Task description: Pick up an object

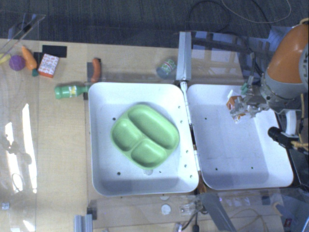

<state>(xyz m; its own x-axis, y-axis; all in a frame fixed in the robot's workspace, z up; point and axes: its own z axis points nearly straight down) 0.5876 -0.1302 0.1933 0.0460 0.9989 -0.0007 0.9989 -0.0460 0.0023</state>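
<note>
arm (289, 57) reaches in, gripper (237, 111) low over the right bin (241, 168).

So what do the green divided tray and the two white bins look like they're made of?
Green divided tray: apparently moulded plastic, smooth with a dull sheen, rounded compartment edges. Left bin and right bin: white, matte, thin-walled with rounded corners and small dark holes; plastic or painted metal, the look leaves it open.

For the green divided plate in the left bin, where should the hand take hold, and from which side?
Probably the rim of the green divided plate, taken from above. It lies flat and open side up near the middle of the left bin, too wide to span. One finger could drop into a compartment and the other outside the edge. Its right edge faces the hand.
</note>
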